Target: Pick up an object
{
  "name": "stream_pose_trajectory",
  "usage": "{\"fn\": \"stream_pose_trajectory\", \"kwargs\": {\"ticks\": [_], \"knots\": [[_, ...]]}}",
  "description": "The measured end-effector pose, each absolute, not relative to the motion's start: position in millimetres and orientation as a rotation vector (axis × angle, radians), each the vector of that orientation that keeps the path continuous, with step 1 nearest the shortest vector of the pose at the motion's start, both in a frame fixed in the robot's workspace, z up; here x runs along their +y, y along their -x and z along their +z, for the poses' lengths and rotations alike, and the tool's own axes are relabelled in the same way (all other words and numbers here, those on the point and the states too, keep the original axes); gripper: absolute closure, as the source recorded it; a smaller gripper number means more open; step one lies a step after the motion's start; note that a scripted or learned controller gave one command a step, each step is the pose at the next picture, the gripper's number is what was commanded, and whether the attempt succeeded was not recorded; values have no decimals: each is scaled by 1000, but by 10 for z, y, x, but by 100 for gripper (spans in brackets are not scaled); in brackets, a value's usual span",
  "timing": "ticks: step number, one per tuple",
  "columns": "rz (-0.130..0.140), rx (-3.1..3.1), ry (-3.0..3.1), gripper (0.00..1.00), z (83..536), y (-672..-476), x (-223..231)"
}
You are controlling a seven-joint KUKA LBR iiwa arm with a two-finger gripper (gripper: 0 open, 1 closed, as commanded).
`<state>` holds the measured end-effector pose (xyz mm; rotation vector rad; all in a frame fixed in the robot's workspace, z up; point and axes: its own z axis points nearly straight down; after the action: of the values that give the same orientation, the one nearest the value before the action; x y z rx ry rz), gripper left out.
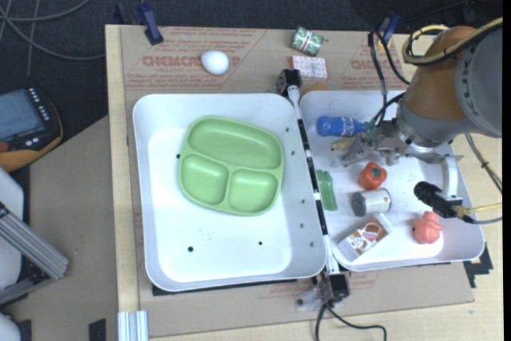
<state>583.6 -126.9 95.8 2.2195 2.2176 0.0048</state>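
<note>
1. The desk (239,44) holds two white bins side by side. The left bin (160,172) has a big green plate (231,165) with three parts in it.
2. The right bin (399,247) is full of small things. The grey and orange arm (447,92) comes in from 3 o'clock and hangs over its top part.
3. The end effector (374,146) sits low in the right bin, right above a small orange-red toy (372,176). I cannot tell if it is apart or together, and I see nothing held in it.
4. The blue bottle (335,125) lies flat at 9 o'clock from the end effector. Its long side runs from 9 o'clock to 3 o'clock, and its pale end points to 3 o'clock, at the end effector.
5. What could go wrong: the things lie close together. I think the end effector could bump the blue bottle and make it roll. It could also push the orange-red toy away and close on nothing.
6. Near 6 o'clock lie a small grey can (372,202), a flat snack packet (366,236) and a pink toy (428,228). A thin green piece (325,189) lies by the wall between the bins.
</note>
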Motion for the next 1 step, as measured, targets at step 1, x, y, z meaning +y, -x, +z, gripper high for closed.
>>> {"fn": "stream_pose_trajectory", "kwargs": {"ticks": [1], "knots": [[-1, 2223, -2223, 0, 840, -5411, -976]]}}
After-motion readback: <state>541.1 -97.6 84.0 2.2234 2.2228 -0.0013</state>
